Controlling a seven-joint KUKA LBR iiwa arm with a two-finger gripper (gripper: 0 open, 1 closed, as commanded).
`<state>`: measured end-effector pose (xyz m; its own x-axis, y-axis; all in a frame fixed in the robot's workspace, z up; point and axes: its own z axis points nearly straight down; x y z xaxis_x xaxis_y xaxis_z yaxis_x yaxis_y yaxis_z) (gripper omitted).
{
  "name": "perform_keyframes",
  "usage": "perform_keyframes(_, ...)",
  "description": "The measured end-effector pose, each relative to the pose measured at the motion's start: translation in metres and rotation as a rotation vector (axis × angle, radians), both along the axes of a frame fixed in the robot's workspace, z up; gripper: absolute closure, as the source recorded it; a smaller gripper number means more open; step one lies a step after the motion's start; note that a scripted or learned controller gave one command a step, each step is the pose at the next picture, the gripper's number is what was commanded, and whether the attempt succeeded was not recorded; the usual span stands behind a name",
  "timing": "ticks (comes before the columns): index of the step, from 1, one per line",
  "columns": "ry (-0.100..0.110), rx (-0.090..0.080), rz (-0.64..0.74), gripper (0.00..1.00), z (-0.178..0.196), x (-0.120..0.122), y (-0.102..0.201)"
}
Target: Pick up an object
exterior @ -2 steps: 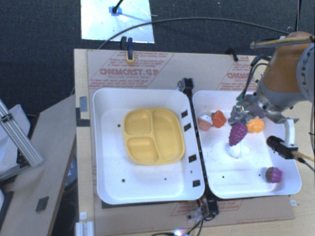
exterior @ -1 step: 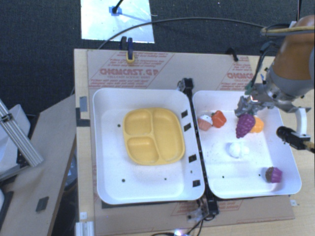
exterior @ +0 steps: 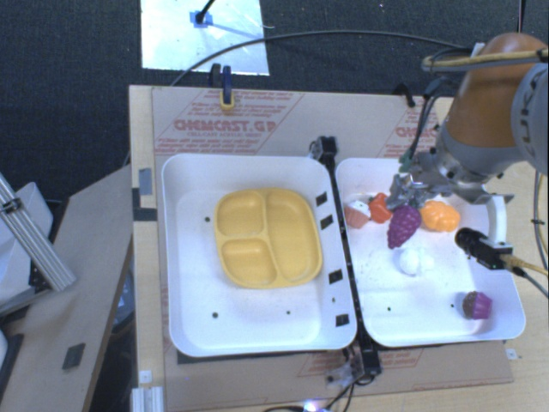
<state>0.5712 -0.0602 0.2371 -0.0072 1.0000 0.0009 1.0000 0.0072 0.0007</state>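
The hand [exterior: 410, 194] sits low in the right bin [exterior: 497, 320], toward its far edge. Purple grapes [exterior: 403, 226] lie just under it, long axis running toward the near edge; whether it pinches them, I cannot tell.

**Bench surroundings, overhead view**

Dark speckled carpet [exterior: 69, 41] covers the floor at far and left. A shiny silver sheet [exterior: 204, 24] lies on it at far centre. The light wooden bench [exterior: 257, 114] carries a protective board printed with red CHEMCAST lettering [exterior: 223, 127]. An aluminium rail [exterior: 30, 239] slants at left.
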Motion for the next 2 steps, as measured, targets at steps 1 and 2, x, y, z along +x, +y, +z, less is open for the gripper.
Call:
perform_keyframes(1, 0.001, 0.002, 0.003, 1.0, -0.004, -0.014, 0.062)
perform_keyframes(2, 0.0, 0.0, 0.001, 1.0, -0.012, -0.014, 0.109)
